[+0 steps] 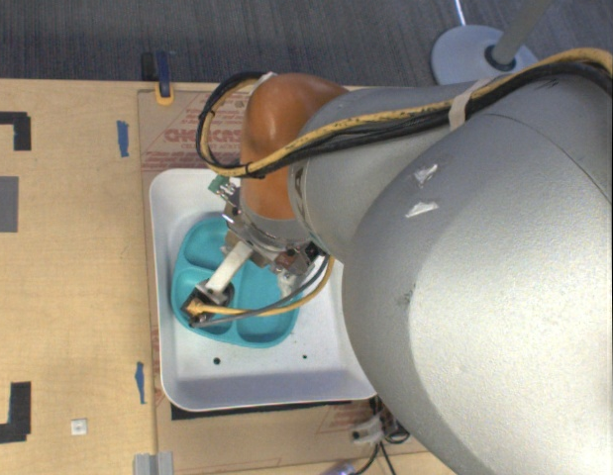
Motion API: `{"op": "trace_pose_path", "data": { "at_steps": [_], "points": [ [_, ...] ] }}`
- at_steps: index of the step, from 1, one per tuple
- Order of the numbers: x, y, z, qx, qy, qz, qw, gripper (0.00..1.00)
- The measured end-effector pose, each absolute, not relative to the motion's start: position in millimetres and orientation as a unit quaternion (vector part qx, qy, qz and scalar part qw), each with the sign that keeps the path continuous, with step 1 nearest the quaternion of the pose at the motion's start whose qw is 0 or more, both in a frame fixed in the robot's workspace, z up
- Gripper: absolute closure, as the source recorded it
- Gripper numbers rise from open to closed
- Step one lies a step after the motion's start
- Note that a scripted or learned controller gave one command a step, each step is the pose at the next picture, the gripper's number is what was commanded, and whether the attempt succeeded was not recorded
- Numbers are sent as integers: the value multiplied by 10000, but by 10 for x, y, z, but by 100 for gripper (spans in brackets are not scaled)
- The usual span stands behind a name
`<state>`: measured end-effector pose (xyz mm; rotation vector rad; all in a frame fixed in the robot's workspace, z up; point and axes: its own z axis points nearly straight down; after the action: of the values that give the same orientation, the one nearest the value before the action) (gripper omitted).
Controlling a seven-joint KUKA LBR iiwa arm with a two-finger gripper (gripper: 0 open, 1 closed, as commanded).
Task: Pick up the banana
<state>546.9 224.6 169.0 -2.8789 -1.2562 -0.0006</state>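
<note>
From my station I see the arm point(464, 245) coming in from the right and covering most of that side, with its orange band point(276, 117) over the far edge of the white bin point(247, 384). The wrist points down and to the left into the bin. The tool point(286, 260) sits low under the wrist, above the right part of a teal plate point(192, 250). The arm's own body blocks my look at it, so I cannot tell whether the tool is apart or together, or whether it has anything in it.

The teal plate is divided into sections and lies flat on the bin floor, in the bin's left half, close to the left wall. Two small dark specks point(217, 361) mark the bare white floor on the near side of the plate.

I cannot tell where the banana is; much of the plate and the right side of the bin are covered by the arm.

The bin rests on the tan table point(68, 265), which carries strips of blue tape point(123, 139) and black corner marks point(14, 132) to the left. Beyond the table's far edge is grey carpet point(187, 8), with a round grey stand base point(464, 52) at the far right.
</note>
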Motion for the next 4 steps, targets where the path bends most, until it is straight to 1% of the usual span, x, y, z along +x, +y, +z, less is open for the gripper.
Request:
{"op": "trace_pose_path", "data": {
  "at_steps": [1,2,3,4],
  "points": [
    [5460,2244,1092,-8800,-4749,-110,-34,0],
    [5229,2235,951,-7785,-6274,-157,-89,0],
    [5283,2267,1101,-7781,-6275,-270,-128,100],
    [4804,1986,1759,-6794,-7338,-5,-1,100]
  ]
}}
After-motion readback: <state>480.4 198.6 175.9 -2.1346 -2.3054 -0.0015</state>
